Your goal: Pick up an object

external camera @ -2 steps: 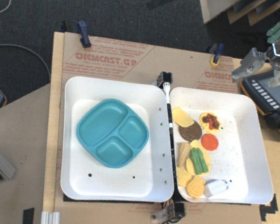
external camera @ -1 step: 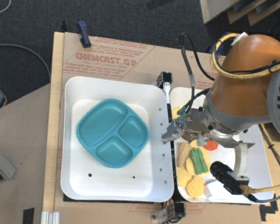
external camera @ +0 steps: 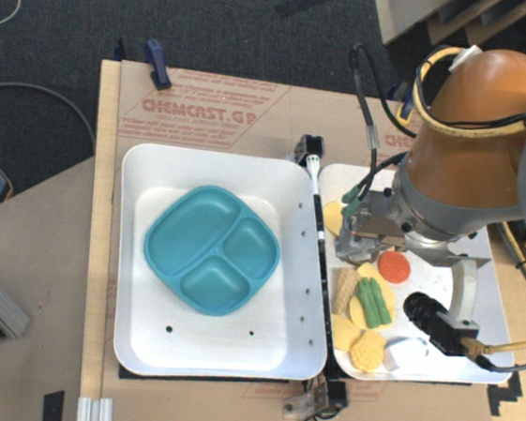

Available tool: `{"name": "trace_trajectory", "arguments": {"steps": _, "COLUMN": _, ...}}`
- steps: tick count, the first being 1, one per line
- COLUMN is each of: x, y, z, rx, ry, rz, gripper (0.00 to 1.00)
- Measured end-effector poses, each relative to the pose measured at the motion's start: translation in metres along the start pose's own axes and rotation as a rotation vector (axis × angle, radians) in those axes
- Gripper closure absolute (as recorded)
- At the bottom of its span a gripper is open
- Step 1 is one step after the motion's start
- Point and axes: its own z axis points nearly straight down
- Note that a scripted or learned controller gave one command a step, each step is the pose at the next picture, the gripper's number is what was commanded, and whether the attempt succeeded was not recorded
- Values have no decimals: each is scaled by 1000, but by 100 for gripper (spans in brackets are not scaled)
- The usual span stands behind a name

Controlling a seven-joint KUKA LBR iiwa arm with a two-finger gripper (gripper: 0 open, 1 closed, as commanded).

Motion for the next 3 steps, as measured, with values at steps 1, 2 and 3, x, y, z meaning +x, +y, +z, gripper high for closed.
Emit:
{"name": "trace_trajectory", "arguments": {"steps": 1, "x": 54, "y": -4, "z": -115, "rx": -12, "ry": 5, "rz": -8, "gripper": 100}}
{"name": "trace_trajectory", "arguments": {"steps": 2, "x": -33, "y": -4, "z": -198, "rx": -12, "ry": -1, "rz": 9, "gripper": 100}}
{"name": "trace_trajectory", "arguments": {"steps": 3, "x": -108, "y": 1, "z": -94, "rx": 12, "ry": -2, "rz": 9, "gripper": 100}}
